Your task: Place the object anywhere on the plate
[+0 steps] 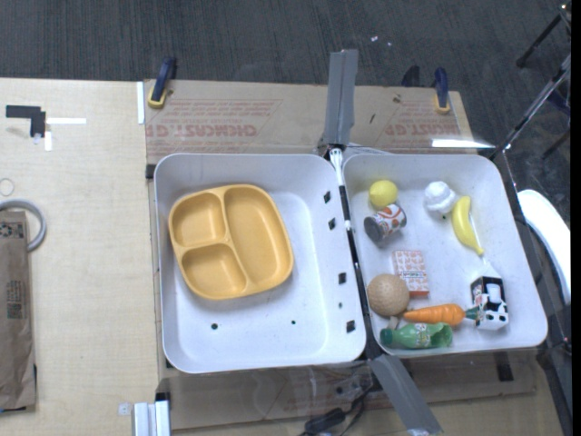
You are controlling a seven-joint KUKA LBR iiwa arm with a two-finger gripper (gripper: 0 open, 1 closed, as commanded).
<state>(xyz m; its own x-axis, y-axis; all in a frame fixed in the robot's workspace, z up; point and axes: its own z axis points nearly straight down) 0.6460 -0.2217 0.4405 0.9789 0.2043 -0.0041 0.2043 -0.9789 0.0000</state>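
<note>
A yellow plate (231,241) with three compartments lies in the left white bin (263,334), towards its back left, with nothing on it. The right bin (520,271) holds several small objects: a yellow lemon (383,193), a small can on its side (386,223), a white lump (439,198), a banana (467,224), a red-and-white box (411,272), a tan ball (388,294), a carrot (436,314), a green packet (416,336) and a black-and-white cow toy (489,302).
A grey divider bar (340,98) runs between the bins at the back. Cardboard (245,121), held by blue clamps, lies behind them. A brown paper bag (14,307) rests on the wooden bench at the far left.
</note>
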